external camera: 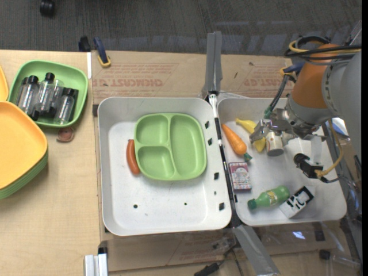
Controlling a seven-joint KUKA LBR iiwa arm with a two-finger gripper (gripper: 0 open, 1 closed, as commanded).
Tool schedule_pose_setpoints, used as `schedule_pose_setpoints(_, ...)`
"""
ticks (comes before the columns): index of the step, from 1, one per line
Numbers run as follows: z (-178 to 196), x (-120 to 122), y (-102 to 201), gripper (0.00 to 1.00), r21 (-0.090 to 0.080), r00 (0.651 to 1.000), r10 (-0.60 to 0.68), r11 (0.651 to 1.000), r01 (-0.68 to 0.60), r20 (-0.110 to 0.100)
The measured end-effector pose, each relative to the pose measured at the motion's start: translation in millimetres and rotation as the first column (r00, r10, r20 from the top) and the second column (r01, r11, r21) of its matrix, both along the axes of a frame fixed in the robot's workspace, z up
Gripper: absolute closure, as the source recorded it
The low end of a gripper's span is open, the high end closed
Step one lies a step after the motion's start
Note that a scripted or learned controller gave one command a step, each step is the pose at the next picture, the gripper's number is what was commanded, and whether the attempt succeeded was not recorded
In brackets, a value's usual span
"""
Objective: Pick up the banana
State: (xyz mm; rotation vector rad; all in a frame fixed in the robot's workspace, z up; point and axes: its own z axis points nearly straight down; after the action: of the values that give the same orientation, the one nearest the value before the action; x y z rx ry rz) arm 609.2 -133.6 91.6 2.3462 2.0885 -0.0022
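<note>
Arm (pixel 325 79) enters from right side of view, grey w/ orange band above wrist, and reaches down into right bin (pixel 330 211). Gripper (pixel 261 134) sits low over upper part of that bin, directly at the banana (pixel 252 132).

Banana: yellow, lies in upper-left region of right bin, one end pointing toward the bin's left wall, other end under the gripper hardware. Fingers sit on either side of banana's near end, but finger state cannot be told from this angle; contact w/ banana also not confirmable.

Other items, right bin:
- Carrot (pixel 234 139), orange w/ green tip, just left of banana, lying diagonal.
- Small pink box (pixel 240 176) below carrot, near bin's left wall.
- Green bottle (pixel 268 198) on its side, lower centre.
- Black-and-white box (pixel 297 202) touching or just beside bottle's right end.
- Whitish cylindrical object (pixel 275 144) just right of banana, close to gripper; not identifiable.

Left bin (pixel 115 211):
- Green divided plate (pixel 171 146), three compartments, roughly centred.
- Red-orange sausage-shaped item (pixel 133 156) just beside plate's left edge.

Bench, left of bins:
- Green tray (pixel 77 79) holding several dark-capped vials (pixel 46 96).
- Stack of orange plates (pixel 17 148) at far left edge.
</note>
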Motion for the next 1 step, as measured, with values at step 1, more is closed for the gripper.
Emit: schedule_pose_setpoints(1,0.7,18.2,9.5,0.0,-0.001,0.967,0.255,0.967,-0.255,0.001)
